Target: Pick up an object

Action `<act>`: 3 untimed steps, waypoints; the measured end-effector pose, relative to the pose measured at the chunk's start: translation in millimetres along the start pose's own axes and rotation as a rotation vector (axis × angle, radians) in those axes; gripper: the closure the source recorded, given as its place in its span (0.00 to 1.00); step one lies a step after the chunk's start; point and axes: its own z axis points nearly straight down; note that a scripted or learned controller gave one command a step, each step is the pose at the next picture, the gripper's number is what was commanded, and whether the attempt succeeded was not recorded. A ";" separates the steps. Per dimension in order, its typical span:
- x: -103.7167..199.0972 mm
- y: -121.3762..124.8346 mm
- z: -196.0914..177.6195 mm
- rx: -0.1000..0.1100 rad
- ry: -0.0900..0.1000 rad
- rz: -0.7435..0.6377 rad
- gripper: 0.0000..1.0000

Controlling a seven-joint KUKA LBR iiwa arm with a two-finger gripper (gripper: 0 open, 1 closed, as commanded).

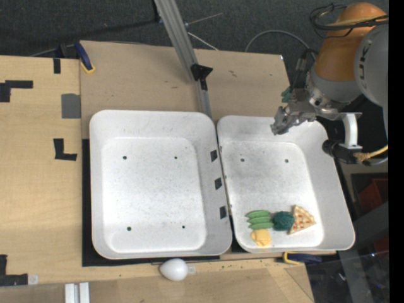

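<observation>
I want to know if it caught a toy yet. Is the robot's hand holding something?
No. The gripper hangs over the right bin's far edge with nothing in it; the toys lie at the near end.

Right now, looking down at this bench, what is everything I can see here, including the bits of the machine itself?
Shallow white plastic bins: two, white, side by side on the bench; left bin, right bin.
Green ridged toy vegetable: one, green, near front of right bin.
Dark green toy broccoli: one, dark green, beside the ridged vegetable.
Yellow toy piece: one, yellow, just in front of the green vegetable.
Toy pizza slice: one, orange-tan with spots, right of the broccoli.
White egg-shaped object: one, white, on the bench in front of the left bin.
Slanted grey metal bar: one, grey, behind the bins.
Robot arm: one, grey and orange, at right.
Claw: one, dark, above the right bin's far edge.
</observation>
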 end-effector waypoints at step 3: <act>149.4 -51.5 -11.0 0.000 0.000 -0.001 1.00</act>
